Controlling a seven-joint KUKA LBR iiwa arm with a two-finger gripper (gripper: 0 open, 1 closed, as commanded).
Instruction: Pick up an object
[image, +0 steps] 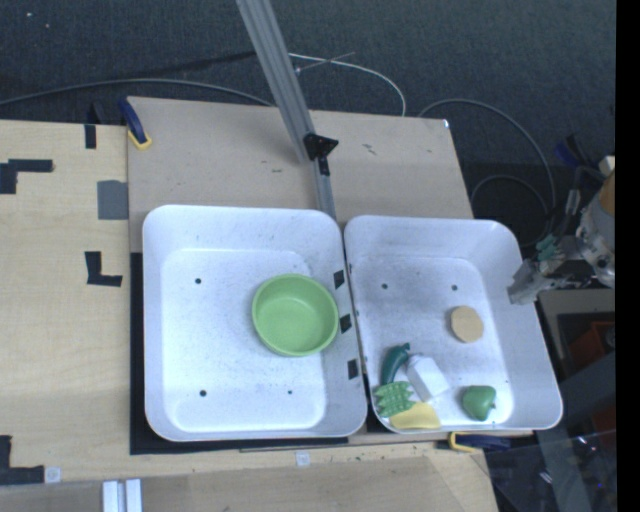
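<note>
Where the dark blue carpet met the pale wooden bench (60, 330), two shallow white bins sat side by side, their floors speckled grey. The left bin (180, 390) held a round, smooth green bowl (295, 315). The right bin (500, 250) held a flat tan disc (466, 324), a glossy green lump (479, 401), a white block (428, 378) and a teal-handled brush with green bristles (393, 385) over something yellow. The gripper (540, 275) hung at the right bin's outer rim; its grip could not be told.
</note>
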